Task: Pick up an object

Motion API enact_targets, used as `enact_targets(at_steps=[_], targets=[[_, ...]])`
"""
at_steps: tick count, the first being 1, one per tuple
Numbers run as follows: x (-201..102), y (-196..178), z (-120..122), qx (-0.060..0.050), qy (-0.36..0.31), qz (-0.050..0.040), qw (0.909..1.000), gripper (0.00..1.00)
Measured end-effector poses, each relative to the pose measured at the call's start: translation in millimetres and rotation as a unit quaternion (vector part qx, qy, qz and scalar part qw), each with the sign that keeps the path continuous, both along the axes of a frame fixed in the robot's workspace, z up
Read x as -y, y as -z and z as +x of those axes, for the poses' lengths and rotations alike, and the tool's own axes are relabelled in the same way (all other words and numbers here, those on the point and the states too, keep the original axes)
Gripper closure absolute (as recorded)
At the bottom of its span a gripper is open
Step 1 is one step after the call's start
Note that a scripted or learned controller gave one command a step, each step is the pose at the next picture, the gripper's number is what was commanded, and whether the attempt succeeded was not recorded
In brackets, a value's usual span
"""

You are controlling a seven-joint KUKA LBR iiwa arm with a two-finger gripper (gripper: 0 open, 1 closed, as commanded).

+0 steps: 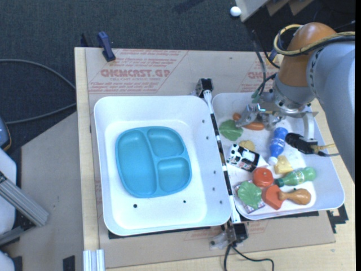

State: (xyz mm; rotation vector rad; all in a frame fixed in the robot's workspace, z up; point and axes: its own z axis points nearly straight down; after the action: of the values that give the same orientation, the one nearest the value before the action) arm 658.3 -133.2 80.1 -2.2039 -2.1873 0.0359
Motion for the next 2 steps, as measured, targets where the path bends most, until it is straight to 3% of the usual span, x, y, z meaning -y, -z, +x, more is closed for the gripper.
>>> enact_targets(at_steps=[1,2], targets=[[2,-10,-1,-0.001,-0.001,-0.0032,1.0000,1.00],[-7,-16,-83,0.021,-0.003,-0.0048,0.9998,1.00]])
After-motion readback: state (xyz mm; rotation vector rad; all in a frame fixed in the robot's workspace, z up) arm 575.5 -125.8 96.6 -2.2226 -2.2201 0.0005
